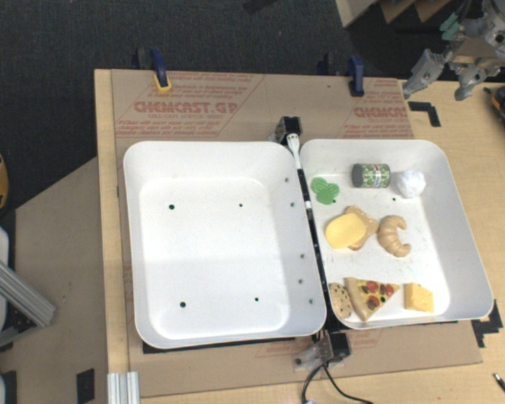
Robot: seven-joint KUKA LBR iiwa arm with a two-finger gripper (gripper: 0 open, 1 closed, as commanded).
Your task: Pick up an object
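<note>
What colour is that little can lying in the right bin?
The can is green with white speckles and dark ends, seen in the camera view.

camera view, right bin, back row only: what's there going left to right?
In the right bin, back row: green leafy piece → small can lying on its side → white crumpled lump.

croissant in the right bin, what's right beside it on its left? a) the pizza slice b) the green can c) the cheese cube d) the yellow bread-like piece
d: in the camera view the croissant lies next to the yellow bread-like piece on its left, while the green can sits higher up in the right bin and the pizza slice and cheese cube lie lower down.
</note>
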